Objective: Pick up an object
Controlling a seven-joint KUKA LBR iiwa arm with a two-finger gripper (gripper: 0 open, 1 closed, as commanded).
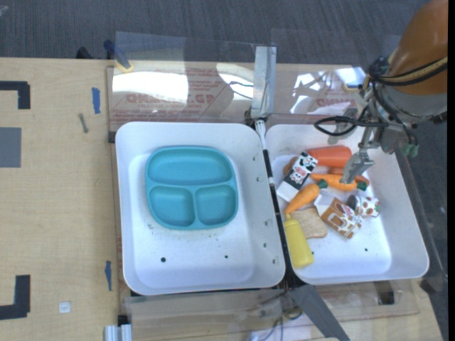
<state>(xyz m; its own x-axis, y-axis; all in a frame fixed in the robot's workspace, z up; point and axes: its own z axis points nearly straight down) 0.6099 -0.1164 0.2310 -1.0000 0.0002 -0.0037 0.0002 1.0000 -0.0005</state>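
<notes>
**Gripper poised over the carrot pile in the right bin**

We judge the likeliest target to be the small carrot [340, 184], lying roughly three-to-nine o'clock in the right bin [398, 258], just below the gripper [353, 168]. We cannot tell how the gripper is set, or whether it has hold of anything. At twelve o'clock lies a big orange sausage [329, 155]; at nine, a cow-print carton [299, 170] and a second carrot [301, 197]; at six, a waffle [341, 219]. This crowding could spoil the grasp. The left bin [142, 261] holds a blue tray [190, 187].
</notes>
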